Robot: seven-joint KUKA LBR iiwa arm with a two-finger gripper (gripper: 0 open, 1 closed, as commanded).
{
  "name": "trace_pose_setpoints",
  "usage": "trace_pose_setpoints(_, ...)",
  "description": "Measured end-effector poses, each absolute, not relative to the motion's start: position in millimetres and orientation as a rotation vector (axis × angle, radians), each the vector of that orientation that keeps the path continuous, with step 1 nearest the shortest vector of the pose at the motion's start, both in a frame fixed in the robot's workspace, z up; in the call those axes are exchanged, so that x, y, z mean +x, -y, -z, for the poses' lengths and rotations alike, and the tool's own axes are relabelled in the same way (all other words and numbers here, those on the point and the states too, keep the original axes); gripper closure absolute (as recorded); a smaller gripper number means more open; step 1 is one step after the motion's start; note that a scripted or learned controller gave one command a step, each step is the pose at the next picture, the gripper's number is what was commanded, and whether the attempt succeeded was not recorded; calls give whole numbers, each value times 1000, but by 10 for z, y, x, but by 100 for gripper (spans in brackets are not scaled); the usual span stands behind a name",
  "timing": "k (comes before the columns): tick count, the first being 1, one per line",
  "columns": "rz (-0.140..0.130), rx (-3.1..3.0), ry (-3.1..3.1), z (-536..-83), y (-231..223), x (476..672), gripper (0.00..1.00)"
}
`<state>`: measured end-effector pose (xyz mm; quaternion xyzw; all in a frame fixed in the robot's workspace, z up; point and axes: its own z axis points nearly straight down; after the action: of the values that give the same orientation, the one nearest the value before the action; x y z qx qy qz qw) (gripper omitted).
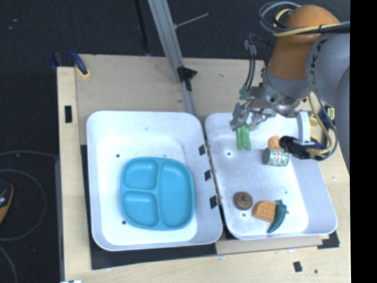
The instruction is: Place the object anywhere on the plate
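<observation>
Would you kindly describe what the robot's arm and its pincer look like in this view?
The arm is rounded and grey, with an orange band above the wrist. Dark and pale cables loop over its top and trail down its side. The pincer is a small grey metal assembly with two slim fingers below a cluttered metallic wrist.

The grey arm [330, 58] comes in from the right, its orange band [294, 40] bulging just above the wrist. The wrist bends down and leftward, carrying the gripper [244, 122] low over the far corner of the right-hand bin. Black and yellow cables loop beside the wrist.
</observation>
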<state>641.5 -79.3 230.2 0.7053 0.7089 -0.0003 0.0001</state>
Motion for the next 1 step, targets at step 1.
trace_pose_setpoints(1,0,2216,-2228,-2297,358,6226,100)
